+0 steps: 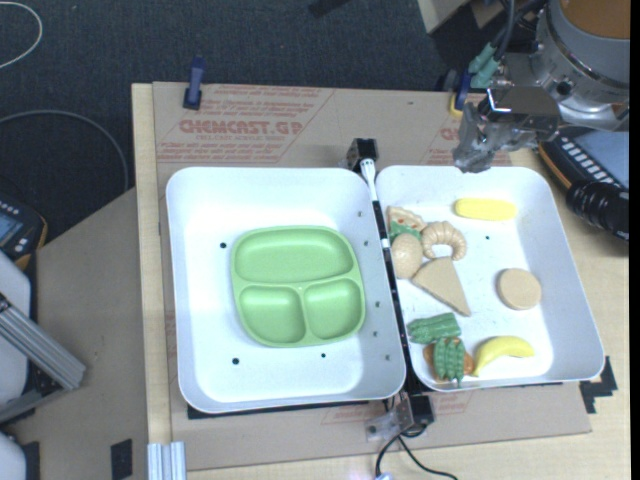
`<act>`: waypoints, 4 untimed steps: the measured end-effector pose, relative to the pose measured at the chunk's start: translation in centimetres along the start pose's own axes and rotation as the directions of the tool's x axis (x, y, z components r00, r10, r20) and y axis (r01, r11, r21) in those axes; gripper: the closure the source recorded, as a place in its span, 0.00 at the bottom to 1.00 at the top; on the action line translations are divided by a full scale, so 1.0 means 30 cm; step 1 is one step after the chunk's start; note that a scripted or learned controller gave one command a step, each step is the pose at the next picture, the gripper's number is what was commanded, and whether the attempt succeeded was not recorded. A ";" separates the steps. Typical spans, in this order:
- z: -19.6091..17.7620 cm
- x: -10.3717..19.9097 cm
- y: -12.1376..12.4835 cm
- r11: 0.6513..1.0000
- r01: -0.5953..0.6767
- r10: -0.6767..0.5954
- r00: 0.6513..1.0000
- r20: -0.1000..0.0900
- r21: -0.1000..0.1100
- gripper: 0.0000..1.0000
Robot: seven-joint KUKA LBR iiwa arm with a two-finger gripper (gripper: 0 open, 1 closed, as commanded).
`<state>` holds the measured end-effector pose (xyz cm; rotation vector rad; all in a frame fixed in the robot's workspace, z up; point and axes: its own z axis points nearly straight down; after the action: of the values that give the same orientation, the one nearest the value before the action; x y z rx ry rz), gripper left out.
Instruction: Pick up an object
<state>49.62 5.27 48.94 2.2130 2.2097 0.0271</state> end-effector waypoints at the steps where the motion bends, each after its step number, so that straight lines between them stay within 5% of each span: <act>1: 0.222 -0.050 -0.065 1.000 -0.002 0.001 1.000 0.003 0.030 1.00; 2: 0.175 -0.046 -0.057 1.000 0.003 -0.003 1.000 0.003 0.019 1.00; 4: 0.561 -0.392 -0.072 1.000 -0.007 0.007 1.000 0.004 0.030 1.00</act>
<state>47.81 -6.45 32.03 2.2340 2.2155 -0.0104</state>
